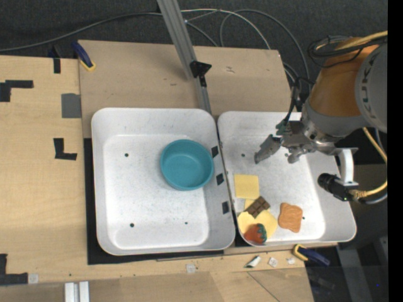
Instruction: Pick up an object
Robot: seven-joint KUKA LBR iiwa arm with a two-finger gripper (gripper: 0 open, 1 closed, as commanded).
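My gripper (281, 153) hangs over the upper middle of the right bin (315, 187), its two fingers spread open with nothing between them. Below it lie a pale yellow square block (247, 185), a small brown chocolate-like piece (257, 206), an orange biscuit-shaped item (291, 217) and a yellow and red piece (259, 229) in the bin's near left corner. A teal bowl (186, 163) sits upright in the left bin (126, 187).
A grey slanted pole (179, 33) rises from the bench behind the bins. Cables (252, 24) trail across the dark floor at the back. Blue clamps sit at the bench corners (83, 54).
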